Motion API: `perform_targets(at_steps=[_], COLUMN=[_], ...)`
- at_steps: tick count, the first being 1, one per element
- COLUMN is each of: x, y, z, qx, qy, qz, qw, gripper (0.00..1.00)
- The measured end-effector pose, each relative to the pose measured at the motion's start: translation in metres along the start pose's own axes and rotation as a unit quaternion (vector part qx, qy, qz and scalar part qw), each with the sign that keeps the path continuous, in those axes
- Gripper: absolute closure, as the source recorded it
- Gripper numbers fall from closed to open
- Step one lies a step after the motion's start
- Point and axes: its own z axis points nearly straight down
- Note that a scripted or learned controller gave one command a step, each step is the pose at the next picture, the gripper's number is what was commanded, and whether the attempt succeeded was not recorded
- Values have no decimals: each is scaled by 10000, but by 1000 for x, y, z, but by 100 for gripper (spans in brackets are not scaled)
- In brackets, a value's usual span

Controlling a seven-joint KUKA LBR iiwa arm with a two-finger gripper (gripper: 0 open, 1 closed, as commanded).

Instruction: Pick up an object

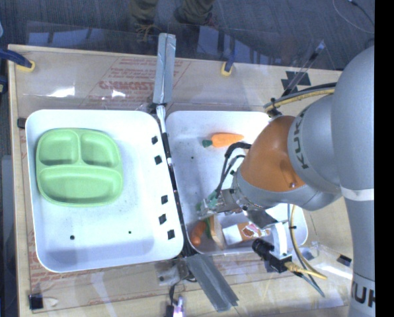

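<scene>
- The gripper (213,211) sits low in the right bin (184,127), over cluttered objects (207,233); its state cannot be told.
- The toy carrot (223,139) lies apart (an easier, isolated target); a clean grasp should favour it.

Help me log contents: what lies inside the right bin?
A toy carrot near the right bin's far wall; jumbled items at its near edge. The arm covers the rest.
</scene>
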Motion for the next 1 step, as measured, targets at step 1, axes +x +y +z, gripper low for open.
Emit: perform_targets(at_steps=[1], x=[47], y=[40], z=[-94], qx=[-20], qy=[-12], qz=[813], qw=[9967], gripper=[100])
